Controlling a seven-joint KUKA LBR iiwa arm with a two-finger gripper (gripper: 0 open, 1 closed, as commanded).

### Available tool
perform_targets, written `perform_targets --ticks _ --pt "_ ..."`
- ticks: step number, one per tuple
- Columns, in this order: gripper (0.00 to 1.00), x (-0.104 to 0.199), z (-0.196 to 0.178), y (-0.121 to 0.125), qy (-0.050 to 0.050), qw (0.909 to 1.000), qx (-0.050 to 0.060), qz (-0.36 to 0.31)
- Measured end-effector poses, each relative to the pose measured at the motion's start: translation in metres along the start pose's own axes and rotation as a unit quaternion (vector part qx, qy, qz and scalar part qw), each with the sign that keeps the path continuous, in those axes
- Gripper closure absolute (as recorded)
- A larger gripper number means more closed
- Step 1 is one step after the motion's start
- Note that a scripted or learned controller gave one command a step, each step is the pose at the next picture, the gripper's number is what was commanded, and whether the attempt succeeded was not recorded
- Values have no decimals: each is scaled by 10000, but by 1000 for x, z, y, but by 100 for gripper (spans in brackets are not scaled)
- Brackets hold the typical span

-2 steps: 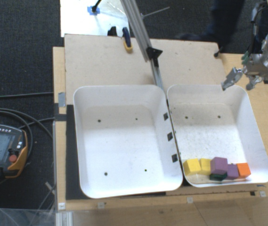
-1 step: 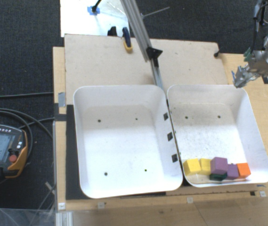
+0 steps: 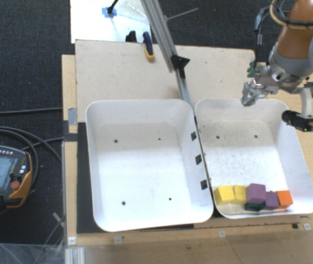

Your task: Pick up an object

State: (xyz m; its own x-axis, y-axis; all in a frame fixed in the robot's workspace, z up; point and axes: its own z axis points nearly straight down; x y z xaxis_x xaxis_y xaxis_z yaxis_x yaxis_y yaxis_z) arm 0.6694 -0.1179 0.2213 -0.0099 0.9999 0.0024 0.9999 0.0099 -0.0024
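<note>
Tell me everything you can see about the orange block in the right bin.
The orange block is small, boxy, matte, maybe foam. It lies flat at the right bin's near edge, last in a row of blocks, touching a purple block on its left. The gripper is far from it, above the bin's far rim.

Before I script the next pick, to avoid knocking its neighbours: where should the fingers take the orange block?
Probably from straight above. The orange block ends the row in the right bin, by the near rim. A purple block touches its left side, so close the fingers across its far and near faces.
</note>
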Motion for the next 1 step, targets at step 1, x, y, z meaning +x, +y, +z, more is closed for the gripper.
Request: perform_targets --ticks 1 --pt "100 69 33 -48 8 10000 12 -5"
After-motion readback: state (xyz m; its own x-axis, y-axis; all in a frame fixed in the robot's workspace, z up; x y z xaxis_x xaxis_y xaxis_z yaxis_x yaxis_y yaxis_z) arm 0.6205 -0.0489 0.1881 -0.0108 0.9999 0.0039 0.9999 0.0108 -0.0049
